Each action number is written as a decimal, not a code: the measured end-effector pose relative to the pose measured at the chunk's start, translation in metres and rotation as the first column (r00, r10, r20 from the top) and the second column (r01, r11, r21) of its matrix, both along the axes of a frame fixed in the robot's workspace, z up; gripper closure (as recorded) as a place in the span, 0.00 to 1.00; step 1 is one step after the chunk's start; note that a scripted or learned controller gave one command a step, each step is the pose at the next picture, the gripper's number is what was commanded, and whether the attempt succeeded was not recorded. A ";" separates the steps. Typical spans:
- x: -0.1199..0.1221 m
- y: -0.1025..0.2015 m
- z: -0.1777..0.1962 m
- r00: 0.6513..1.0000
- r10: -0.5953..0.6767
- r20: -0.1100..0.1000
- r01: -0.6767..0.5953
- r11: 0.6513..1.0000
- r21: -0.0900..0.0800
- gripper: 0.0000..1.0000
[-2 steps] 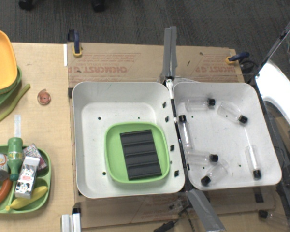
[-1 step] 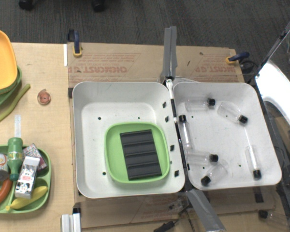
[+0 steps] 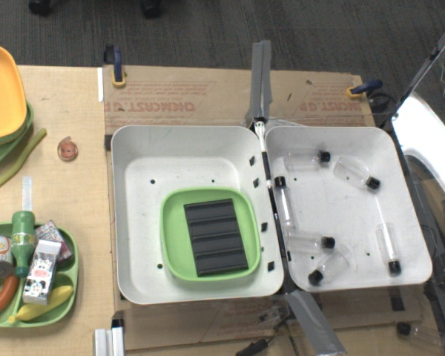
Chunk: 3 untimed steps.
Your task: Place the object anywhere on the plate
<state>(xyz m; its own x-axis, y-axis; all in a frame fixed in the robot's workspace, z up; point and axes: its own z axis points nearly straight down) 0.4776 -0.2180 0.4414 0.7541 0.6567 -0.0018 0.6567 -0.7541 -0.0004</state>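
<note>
Lying in right bin point(image 3: 356, 225), capped vials point(image 3: 354, 173); green plate point(image 3: 173, 232) in left; gripper state unclear

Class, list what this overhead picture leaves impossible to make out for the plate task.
- Clear tubes in the right bin: transparent against white, outlines faint, exact count uncertain.
- Dark ribbed block on the green plate: identity unclear.
- Robot part: cut off by the right edge.

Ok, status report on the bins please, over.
Square green plate in left white bin, dark ribbed black block on it. Clear plastic tubes with black caps scattered in right white bin.
</note>
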 end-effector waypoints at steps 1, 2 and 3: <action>0.001 -0.001 -0.010 0.995 -0.096 -0.003 0.096 0.995 0.000 0.00; 0.000 -0.005 -0.002 0.982 -0.186 -0.004 0.186 0.982 -0.001 0.00; 0.001 -0.004 -0.001 0.964 -0.266 -0.002 0.266 0.964 -0.001 0.00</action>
